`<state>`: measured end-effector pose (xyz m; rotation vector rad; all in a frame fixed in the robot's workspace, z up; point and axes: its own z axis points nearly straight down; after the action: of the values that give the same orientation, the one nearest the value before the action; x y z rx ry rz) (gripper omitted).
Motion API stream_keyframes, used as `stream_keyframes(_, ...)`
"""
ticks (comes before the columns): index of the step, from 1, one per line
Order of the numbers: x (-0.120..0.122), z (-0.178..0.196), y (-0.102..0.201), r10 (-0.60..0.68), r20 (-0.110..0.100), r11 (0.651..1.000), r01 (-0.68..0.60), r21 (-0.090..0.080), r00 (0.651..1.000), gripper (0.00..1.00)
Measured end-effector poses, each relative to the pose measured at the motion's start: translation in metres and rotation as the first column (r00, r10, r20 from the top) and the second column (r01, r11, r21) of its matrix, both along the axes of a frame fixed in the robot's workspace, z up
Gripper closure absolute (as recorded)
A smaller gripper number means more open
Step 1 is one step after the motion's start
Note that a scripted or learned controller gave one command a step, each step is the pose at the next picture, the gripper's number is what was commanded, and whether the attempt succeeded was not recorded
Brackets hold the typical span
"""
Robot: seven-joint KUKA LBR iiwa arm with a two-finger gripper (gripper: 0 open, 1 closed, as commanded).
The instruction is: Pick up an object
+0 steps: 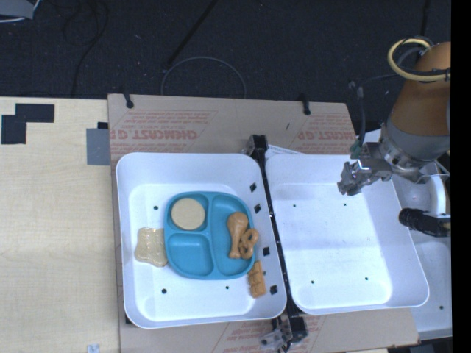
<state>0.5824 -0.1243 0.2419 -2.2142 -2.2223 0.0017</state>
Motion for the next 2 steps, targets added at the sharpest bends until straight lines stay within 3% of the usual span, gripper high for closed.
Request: stream_keyframes(2,-0.01,-0.004,0.109,0.001,-0.001,1.0,-0.001,0.0,1.0,1.0)
